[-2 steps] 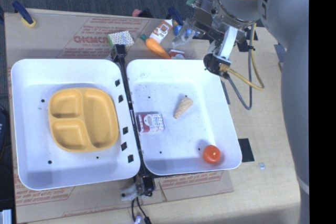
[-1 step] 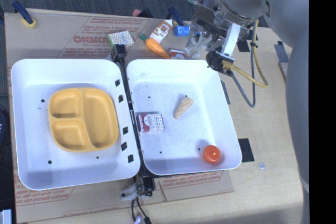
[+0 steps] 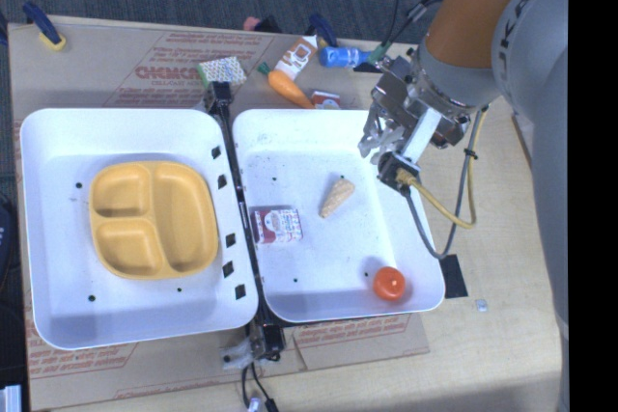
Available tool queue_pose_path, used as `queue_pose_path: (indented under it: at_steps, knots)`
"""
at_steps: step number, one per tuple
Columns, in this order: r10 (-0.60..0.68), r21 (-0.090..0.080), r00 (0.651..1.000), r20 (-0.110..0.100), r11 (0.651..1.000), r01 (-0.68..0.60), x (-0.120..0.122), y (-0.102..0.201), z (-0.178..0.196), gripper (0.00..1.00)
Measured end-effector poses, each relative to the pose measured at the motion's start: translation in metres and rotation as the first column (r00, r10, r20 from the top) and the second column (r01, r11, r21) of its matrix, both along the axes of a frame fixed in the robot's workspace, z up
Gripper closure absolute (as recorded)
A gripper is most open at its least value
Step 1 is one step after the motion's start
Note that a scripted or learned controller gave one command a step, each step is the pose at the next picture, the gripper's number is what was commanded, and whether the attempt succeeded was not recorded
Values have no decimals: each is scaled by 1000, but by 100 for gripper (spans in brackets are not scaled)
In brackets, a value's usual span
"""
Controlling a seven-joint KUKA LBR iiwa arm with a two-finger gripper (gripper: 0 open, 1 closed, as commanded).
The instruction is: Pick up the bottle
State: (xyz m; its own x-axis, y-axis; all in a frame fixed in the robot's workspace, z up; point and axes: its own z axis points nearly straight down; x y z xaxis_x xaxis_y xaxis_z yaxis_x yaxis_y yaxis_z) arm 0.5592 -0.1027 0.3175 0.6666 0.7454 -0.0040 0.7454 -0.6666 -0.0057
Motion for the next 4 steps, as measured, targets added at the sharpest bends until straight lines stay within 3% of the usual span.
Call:
queue_pose_path:
  at_steps: [1,2,3,4]
  knots:
    - [209,2,978,0,978,-209,-49,39,-103,100]
    - [359,3,933,1,933,-359,-84,79,-126,100]
    - [383,1,924,3,924,-383,-84,151,-126,100]
    - [140,0,990,3,990,-140,-84,174,-126,100]
